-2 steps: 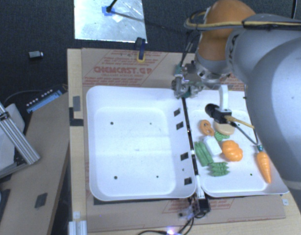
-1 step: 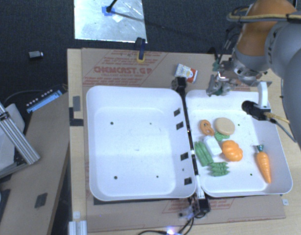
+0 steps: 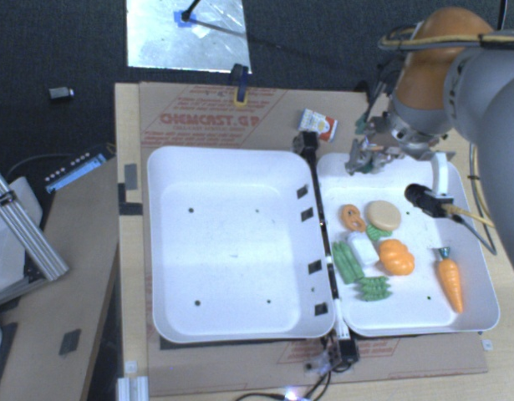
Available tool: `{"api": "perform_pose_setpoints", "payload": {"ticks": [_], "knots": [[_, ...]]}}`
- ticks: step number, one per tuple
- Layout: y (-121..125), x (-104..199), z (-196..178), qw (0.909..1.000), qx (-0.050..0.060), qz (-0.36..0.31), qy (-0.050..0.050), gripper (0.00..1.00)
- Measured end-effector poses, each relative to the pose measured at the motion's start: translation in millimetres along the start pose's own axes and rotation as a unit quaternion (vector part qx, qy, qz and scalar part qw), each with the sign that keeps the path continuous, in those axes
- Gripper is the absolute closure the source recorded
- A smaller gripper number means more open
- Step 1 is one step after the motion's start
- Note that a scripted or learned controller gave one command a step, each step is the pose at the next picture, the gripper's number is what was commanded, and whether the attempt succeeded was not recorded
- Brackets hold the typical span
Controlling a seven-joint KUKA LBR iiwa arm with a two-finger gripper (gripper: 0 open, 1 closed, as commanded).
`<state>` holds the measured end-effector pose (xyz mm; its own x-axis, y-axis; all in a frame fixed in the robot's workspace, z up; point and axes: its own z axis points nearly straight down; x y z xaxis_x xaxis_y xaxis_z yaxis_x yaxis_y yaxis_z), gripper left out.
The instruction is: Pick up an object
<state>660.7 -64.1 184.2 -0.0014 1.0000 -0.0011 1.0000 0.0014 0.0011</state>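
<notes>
The right bin (image 3: 474,307) holds several toy foods. An orange pretzel (image 3: 352,217) lies beside a beige round disc (image 3: 384,216). Below them sit an orange pepper (image 3: 396,257), a white block (image 3: 363,250) and green bean pods (image 3: 348,263), with another green pod (image 3: 374,288) nearer the front. A carrot (image 3: 450,283) lies by the right wall. My gripper (image 3: 364,160) hovers over the far left corner of this bin, above and apart from the foods.
The left bin (image 3: 231,241) stands next to the right one, divided from it by a black hinged strip (image 3: 322,232). A small red-and-white packet (image 3: 318,124) lies on the cardboard behind the bins. A clamp (image 3: 239,86) sits at the board's far edge.
</notes>
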Motion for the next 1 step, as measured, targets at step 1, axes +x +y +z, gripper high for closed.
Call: {"api": "perform_pose_setpoints", "payload": {"ticks": [1], "knots": [[-78.6,54.6,0.1,1.0,0.003,-0.003,0.002,1.0]]}}
